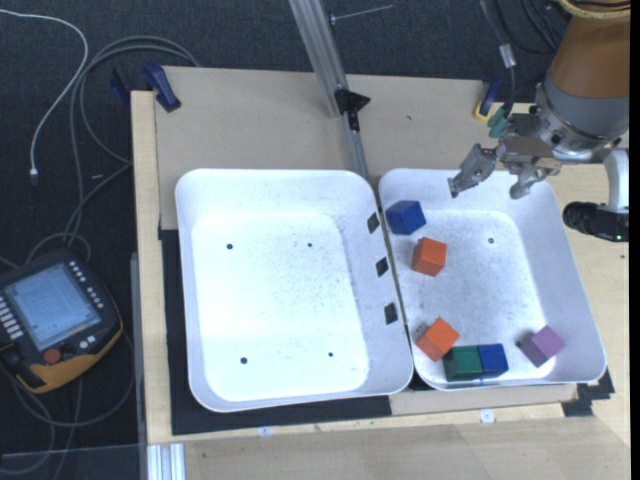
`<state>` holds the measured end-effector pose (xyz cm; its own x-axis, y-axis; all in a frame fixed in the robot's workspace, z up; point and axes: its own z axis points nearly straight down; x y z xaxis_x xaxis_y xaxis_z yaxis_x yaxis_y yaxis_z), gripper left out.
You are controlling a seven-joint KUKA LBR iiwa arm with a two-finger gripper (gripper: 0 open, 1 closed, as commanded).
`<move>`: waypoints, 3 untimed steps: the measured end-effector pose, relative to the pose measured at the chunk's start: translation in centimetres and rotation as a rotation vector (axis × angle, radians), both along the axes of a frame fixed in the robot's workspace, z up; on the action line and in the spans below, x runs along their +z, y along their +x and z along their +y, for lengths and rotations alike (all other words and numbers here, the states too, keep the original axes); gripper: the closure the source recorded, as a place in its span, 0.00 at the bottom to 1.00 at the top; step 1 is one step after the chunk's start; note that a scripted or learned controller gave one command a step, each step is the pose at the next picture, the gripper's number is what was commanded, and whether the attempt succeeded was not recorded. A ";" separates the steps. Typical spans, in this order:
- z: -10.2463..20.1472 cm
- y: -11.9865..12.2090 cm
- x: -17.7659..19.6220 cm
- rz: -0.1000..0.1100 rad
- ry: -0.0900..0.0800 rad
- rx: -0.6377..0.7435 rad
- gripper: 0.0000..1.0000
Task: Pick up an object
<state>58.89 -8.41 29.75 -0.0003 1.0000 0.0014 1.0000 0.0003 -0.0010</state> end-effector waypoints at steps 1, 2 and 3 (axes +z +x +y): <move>-0.5 -0.9 -14.2 0.010 0.001 -0.001 0.00; -0.2 0.3 -20.2 0.008 0.001 0.001 0.00; -0.2 0.5 -18.7 -0.001 0.001 0.000 1.00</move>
<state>59.35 -8.61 11.07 -0.0004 1.0000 0.0021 1.0000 0.0004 -0.0001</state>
